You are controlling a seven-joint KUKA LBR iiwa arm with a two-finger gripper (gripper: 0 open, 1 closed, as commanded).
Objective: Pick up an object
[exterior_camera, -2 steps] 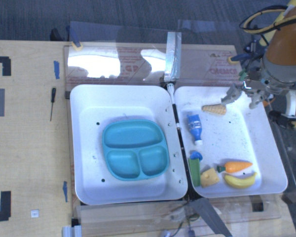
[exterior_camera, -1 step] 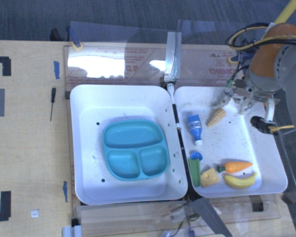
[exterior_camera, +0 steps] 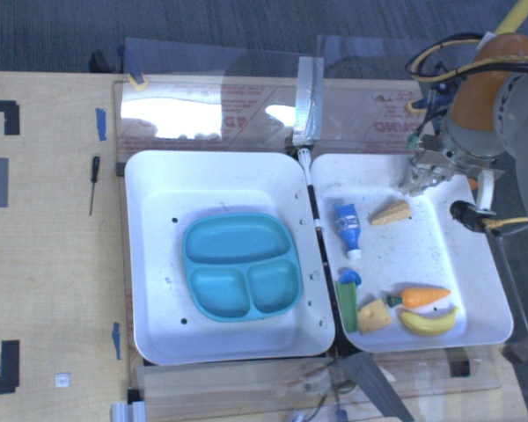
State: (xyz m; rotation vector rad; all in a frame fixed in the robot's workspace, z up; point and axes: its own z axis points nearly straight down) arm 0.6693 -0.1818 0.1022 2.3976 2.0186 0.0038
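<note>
Reaching in from the right, the arm [exterior_camera: 493, 95] hung over the far right corner of the right bin [exterior_camera: 475, 262], its hand [exterior_camera: 420, 178] low above the bin floor near the back wall. Whether the hand was wide or narrow could not be told, and nothing showed between its tips.

Just in front of the hand, near but apart from it, lay a tan wedge [exterior_camera: 390, 213]. Left of the wedge, a blue and white tube [exterior_camera: 348, 228] lay lengthwise, well clear of the hand. Along the bin's left wall near the front sat a green bottle [exterior_camera: 346, 299] with a blue cap. Beside it rested a yellow chunk [exterior_camera: 373, 316]; a carrot [exterior_camera: 420, 297] lay to its right, with a banana [exterior_camera: 428, 322] just in front of the carrot, the two close enough to seem touching.

The left bin [exterior_camera: 150, 192] held a teal divided plate [exterior_camera: 242, 265] lying flat at its middle. A clear panel [exterior_camera: 211, 104] stood behind the bins. On the tabletop [exterior_camera: 44, 262] to the left lay a dark screwdriver [exterior_camera: 93, 183] and bits of blue tape [exterior_camera: 100, 123].
</note>
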